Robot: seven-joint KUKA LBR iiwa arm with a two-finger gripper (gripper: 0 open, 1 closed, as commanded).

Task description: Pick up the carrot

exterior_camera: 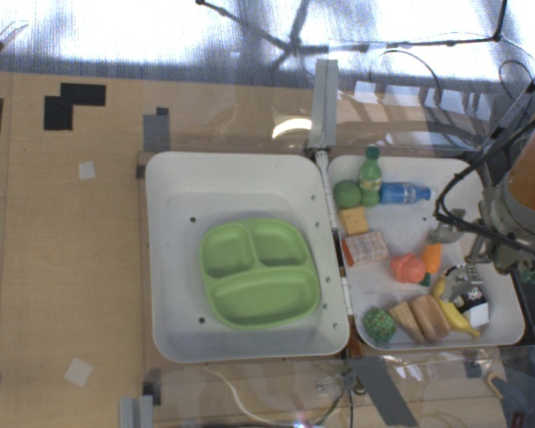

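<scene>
The carrot (432, 257), a short orange piece, lies in the right bin (508, 333) just right of a red-orange toy fruit (408, 268). My gripper (457, 259) hangs over the right part of that bin, close beside the carrot on its right. The grey arm with its orange band (530, 181) comes in from the right edge. From this angle the wrist and cables hide how the gripper meets the carrot.
The right bin also holds a green bottle (369, 169), a blue bottle (403, 193), a green ball (347, 194), a yellow block (354, 219), a cracker (366, 248), broccoli (380, 325), bread (421, 317) and a banana (455, 315). In the left bin (174, 239) sits a green divided plate (260, 272).
</scene>
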